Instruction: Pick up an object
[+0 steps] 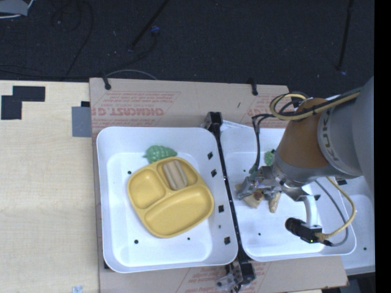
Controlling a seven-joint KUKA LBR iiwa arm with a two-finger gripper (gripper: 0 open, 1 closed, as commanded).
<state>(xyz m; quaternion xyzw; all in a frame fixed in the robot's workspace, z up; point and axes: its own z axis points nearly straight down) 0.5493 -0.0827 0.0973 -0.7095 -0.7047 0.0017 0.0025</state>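
I see gripper (259,191) low in right bin (342,240), over small tan pieces (273,201); can't tell its grip state. Left bin (116,249): yellow divided tray (168,200), green object (160,153) at far edge.

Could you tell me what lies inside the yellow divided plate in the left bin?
One compartment of the yellow divided plate holds a tan ridged piece; the others look bare. A green item sits partly hidden behind its rim.

light: even, bright | bins (116,163): mild glare | focus: slightly soft
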